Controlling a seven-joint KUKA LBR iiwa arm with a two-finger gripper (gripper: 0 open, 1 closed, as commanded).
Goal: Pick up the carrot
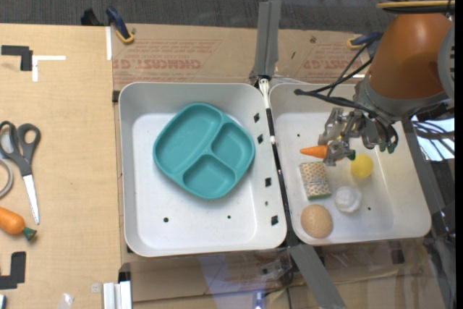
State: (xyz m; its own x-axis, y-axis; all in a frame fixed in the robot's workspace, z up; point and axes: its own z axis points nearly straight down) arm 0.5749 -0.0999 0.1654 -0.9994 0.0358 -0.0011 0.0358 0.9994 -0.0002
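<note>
The carrot [314,151] lies in the right bin [405,224], just left of the claw [338,151], its orange tip pointing away toward the divider between the two bins. The claw hangs low over the carrot's thick end, and its metal fingers seem to touch or straddle that end, but the view from above is too cluttered with cables and brackets to tell whether they are spread or closed, or whether the carrot sits between them.

Near the claw there is a lot to bump into. A yellow ball [362,167] sits just right of it, a speckled sponge [315,179] just below the carrot, a clear cup [347,199] below the claw, and an egg [316,221] further down toward the bin's near wall.

The main risk, as I judge it, is a grip on the very end of the carrot: it tapers, so it could pivot or squirt out toward the divider as the fingers close. A slightly offset descent could also nudge the ball or catch the sponge instead. A second carrot [12,221] lies far left on the table [58,141], well away from the bins.
</note>
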